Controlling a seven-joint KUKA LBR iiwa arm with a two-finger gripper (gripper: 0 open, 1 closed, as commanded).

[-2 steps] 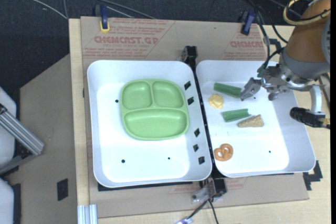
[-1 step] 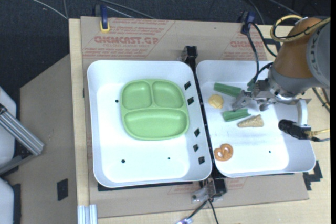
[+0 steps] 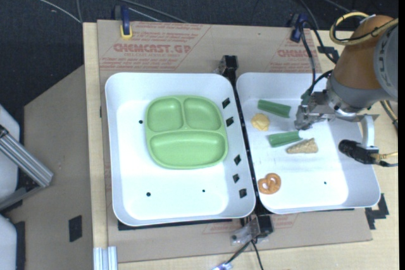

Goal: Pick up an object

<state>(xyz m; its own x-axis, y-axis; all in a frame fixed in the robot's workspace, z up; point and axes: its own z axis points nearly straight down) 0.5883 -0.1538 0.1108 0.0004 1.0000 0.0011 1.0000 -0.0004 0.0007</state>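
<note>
Toys are seen in the right bin (image 3: 354,196). The hand (image 3: 306,118) is held just above a green stick (image 3: 284,138); its grip cannot be told. The stick looks light and stiff, best pinched mid-length.

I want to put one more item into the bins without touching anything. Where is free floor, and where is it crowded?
Free: the left bin floor around the green divided plate, widest along its near edge; and the right bin's near corner, right of the pretzel. Crowded: the right bin's middle, where two green sticks, a yellow piece, a tan wedge and the pincer sit close.
</note>
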